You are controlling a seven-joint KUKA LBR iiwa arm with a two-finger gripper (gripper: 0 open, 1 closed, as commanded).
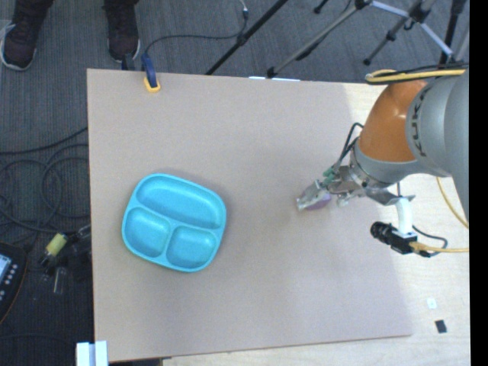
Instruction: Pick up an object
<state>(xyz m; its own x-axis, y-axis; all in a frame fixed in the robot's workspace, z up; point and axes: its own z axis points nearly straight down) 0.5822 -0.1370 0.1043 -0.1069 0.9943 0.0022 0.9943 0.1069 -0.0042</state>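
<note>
A tan table (252, 143) is seen from above, at a slant. On its left half a light blue plate (174, 222) with three compartments is laid flat; its long axis runs from upper left to lower right, the single large compartment toward the upper right and the two smaller ones toward the lower left. From the right a grey arm with an orange band (396, 128) is extended over the table, and the tool (311, 199) is pointed left, well apart from the plate. Whether the tool is open or closed cannot be told. A blue and yellow clamp (150, 75) is seen at the table's far edge.
</note>
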